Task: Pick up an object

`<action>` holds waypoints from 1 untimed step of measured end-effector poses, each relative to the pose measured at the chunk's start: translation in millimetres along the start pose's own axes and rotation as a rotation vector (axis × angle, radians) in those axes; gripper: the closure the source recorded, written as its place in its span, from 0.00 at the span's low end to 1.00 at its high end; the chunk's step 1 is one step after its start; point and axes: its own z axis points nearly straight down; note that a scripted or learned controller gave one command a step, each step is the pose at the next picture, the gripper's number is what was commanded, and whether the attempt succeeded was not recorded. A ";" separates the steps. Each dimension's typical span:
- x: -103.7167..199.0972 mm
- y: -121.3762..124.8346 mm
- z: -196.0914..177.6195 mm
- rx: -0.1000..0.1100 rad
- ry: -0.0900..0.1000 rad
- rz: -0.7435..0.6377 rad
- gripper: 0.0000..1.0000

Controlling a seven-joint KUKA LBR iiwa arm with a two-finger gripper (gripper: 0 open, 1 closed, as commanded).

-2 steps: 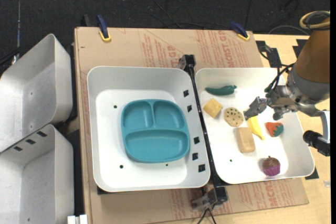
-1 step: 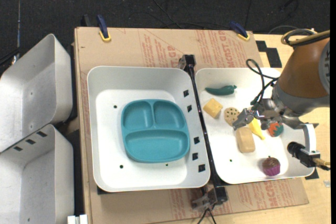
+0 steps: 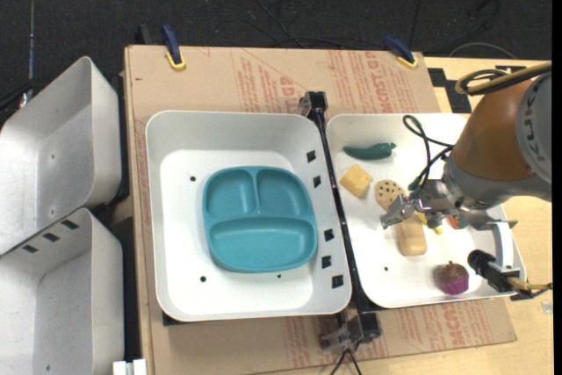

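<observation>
Bread roll point(image 3: 411, 238) lies under the jaws point(image 3: 407, 215); board lettering unreadable.

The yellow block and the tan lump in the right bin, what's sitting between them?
In the camera view, a round cookie lies between the yellow block and the tan lump.

Arm point(image 3: 505, 140) enters from the right edge of the camera view, orange band uppermost, grey wrist below it. Wrist points left and downward. Gripper point(image 3: 406, 213) sits low at the arm's left end; metal fingers point(image 3: 394, 216) angle leftward.
</observation>
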 end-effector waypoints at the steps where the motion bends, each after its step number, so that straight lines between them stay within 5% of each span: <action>1: -0.2 1.4 -12.7 -0.005 -0.001 0.001 1.00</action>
